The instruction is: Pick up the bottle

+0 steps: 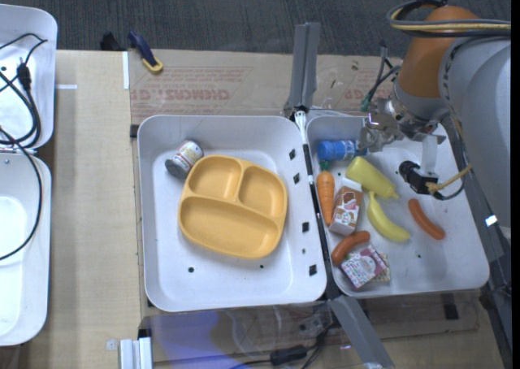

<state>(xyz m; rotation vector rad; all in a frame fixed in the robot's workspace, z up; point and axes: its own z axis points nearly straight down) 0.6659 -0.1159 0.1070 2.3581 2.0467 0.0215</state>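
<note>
A small blue bottle lies on its side at the back left of the right bin, close to the divider between the bins. My gripper hangs low at the back of that bin, just right of the bottle's right end and close against it. The grey arm with its orange band rises above and to the right of it. From this slant I cannot see whether the gripper touches the bottle.
The right bin also holds a carrot, a yellow pepper-like piece, a banana, two sausages, a juice box and a pouch. In the left bin are a yellow divided plate and a small can.
</note>
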